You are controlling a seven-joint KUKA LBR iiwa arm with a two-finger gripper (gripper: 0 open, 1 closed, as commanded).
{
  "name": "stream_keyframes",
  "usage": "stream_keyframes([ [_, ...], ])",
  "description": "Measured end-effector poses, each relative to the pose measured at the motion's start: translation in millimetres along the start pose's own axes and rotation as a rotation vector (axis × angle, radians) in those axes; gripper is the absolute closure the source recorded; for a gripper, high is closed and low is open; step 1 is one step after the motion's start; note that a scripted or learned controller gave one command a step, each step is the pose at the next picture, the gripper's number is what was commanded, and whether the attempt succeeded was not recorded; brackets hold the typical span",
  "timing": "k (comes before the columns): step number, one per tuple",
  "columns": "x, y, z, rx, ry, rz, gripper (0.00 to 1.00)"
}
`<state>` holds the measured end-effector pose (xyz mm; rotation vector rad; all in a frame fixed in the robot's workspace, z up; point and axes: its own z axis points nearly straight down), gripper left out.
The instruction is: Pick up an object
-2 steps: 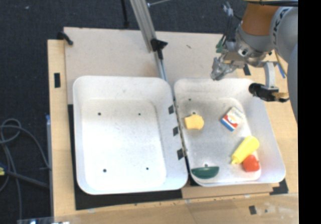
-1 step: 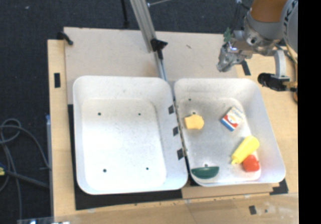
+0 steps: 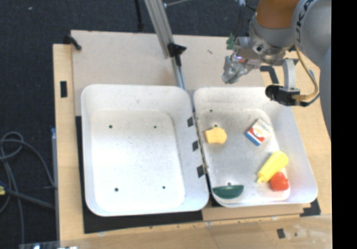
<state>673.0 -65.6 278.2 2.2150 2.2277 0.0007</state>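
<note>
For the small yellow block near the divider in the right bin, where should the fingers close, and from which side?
Come straight down on the yellow block and close across its shorter, top-to-bottom width. It lies apart from the other items, with bare bin floor on those two sides; the divider stands close on its left, so pinching left-to-right looks tighter.

One fixed camera looks down on me at a slant from above my bench (image 3: 128, 58), far enough to frame both white bins (image 3: 95, 147), my arm (image 3: 290, 2) entering upper right.
</note>
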Motion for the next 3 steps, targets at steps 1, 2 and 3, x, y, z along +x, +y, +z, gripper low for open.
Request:
stream_keyframes([
  [1, 42, -8, 12, 0.001, -0.001, 0.001, 1.0],
  [2, 94, 2, 20, -0.001, 0.0, 0.0, 1.0],
  [3, 146, -7, 38, 0.002, -0.001, 0.0, 1.0],
])
